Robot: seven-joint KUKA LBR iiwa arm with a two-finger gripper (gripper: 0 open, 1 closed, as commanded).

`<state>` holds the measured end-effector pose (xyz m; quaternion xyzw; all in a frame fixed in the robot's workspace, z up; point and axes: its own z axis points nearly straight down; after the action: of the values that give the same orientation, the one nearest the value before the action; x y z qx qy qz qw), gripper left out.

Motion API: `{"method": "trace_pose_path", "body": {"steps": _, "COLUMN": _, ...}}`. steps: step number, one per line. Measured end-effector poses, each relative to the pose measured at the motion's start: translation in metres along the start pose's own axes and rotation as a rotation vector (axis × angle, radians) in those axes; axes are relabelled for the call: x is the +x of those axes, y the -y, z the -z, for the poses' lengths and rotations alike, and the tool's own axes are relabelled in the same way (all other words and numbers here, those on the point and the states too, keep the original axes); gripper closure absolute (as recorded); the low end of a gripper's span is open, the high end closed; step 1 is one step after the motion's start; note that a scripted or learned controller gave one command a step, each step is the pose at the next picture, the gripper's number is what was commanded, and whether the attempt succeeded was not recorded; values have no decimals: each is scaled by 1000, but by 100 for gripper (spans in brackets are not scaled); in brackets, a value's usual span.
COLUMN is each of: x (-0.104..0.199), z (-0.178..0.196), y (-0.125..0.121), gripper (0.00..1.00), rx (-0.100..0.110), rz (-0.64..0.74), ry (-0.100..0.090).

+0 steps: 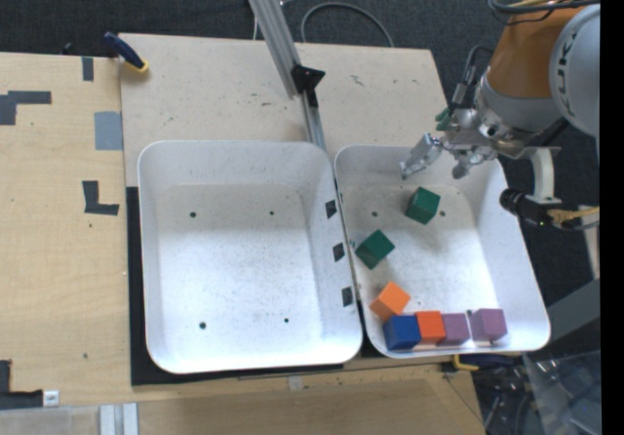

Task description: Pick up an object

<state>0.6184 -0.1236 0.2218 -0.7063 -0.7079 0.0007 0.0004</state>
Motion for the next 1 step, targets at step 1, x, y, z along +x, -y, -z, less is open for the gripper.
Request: {"method": "trace_pose_path", "body": {"steps": 1, "x": -23, "z": 76, "y": 89, "gripper": 0, "rx": -5, "rz": -5, "ry": 2}}
